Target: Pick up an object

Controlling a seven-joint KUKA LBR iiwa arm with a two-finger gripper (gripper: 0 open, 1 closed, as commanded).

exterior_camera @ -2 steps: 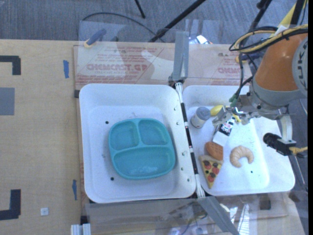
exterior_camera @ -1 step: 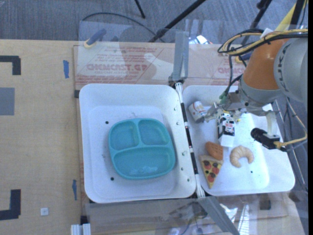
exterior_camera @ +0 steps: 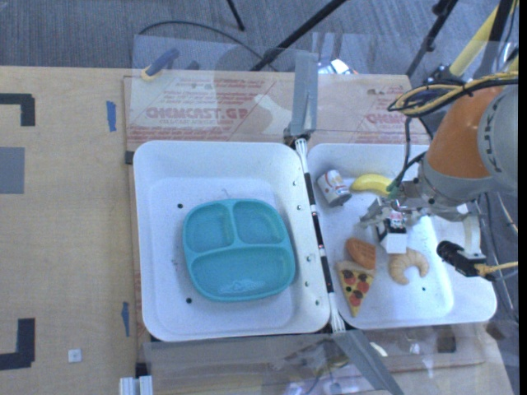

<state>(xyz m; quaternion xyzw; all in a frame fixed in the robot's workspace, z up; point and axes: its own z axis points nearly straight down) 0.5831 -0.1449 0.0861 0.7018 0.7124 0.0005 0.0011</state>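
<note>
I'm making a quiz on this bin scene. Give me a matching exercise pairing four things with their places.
Things:
1. teal divided plate
2. banana
3. pizza slice
4. croissant

Places:
A. right bin, near edge by the divider
B. left bin, in the middle
C. right bin, far side, beside the can
D. right bin, just below the gripper

Pairs: 1-B, 2-C, 3-A, 4-D
</note>
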